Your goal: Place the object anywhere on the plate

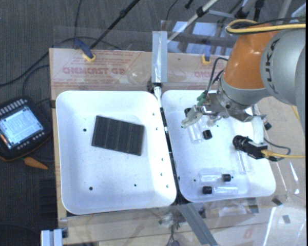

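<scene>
Camera view, looking down at a slant on a bench with two shallow white bins side by side. The left bin holds a dark, ridged rectangular plate, lying flat and slightly turned, a little far of the bin's middle. The right bin holds several small clear vials with black caps. One vial lies in the far left part of that bin, just below the gripper. Two more vials lie close together near the bin's near edge, and another clear vial lies to their right, toward the bin's right side. The grey arm with its orange band reaches in from the right, and its gripper hangs over the far left part of the right bin, close above the first vial. Whether the gripper is apart or together cannot be told at this size. Nothing is visibly held. A handheld control pendant lies on the floor left of the bench.
</scene>
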Motion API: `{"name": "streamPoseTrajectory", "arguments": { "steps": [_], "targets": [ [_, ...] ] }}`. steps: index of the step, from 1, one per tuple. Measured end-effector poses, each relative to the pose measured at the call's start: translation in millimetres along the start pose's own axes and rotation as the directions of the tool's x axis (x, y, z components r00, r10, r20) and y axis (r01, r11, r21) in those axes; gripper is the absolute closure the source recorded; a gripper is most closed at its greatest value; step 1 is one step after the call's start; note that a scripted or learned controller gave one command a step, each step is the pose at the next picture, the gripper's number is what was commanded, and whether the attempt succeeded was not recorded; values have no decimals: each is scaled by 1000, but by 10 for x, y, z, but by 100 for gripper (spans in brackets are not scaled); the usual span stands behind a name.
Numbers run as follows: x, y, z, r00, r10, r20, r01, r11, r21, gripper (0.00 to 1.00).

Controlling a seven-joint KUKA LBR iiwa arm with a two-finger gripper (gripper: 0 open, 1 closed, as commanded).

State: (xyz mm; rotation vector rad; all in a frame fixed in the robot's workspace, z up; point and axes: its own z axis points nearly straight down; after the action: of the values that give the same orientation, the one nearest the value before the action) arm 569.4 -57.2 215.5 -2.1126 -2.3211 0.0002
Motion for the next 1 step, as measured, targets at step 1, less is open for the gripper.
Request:
{"name": "streamPoseTrajectory", "arguments": {
  "steps": [1],
  "targets": [
    [721, 219, 341, 993, 118, 2, -118, 993, 3, 100]
  ]
}}
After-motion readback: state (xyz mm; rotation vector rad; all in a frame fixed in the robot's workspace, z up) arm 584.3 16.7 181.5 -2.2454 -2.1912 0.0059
